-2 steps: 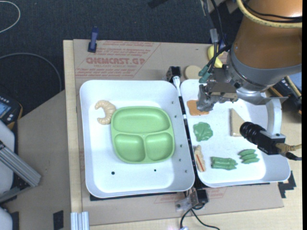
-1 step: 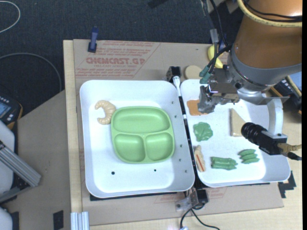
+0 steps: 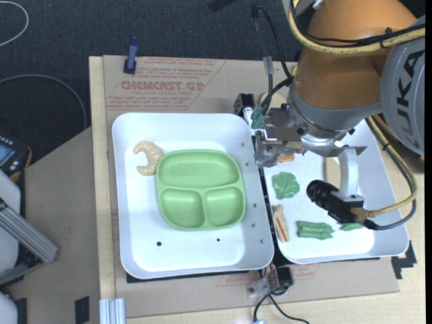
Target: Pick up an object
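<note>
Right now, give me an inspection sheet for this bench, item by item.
Surface: left bin and right bin side by side on a brown board.
Job's things: green divided tray and croissant in left bin; green leaf piece, green pod piece, hot dog piece in right bin.
Clutter: blue clip on board.
Tool: hidden under the wrist.
Cables: black cable near arm.
Surroundings: dark carpet.
</note>
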Robot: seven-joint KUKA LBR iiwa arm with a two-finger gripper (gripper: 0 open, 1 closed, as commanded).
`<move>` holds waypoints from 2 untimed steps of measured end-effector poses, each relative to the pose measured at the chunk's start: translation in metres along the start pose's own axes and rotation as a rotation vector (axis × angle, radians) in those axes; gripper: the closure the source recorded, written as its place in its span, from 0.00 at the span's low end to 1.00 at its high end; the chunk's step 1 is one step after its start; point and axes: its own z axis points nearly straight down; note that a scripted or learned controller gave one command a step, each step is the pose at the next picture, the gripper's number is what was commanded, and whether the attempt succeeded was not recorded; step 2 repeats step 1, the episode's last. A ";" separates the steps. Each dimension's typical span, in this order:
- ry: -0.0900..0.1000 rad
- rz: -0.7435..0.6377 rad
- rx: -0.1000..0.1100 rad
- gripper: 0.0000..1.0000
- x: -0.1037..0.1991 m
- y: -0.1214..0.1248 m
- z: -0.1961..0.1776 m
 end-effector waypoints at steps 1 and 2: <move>0.003 0.000 -0.018 1.00 0.002 -0.015 -0.088; 0.003 0.000 -0.018 1.00 0.002 -0.015 -0.088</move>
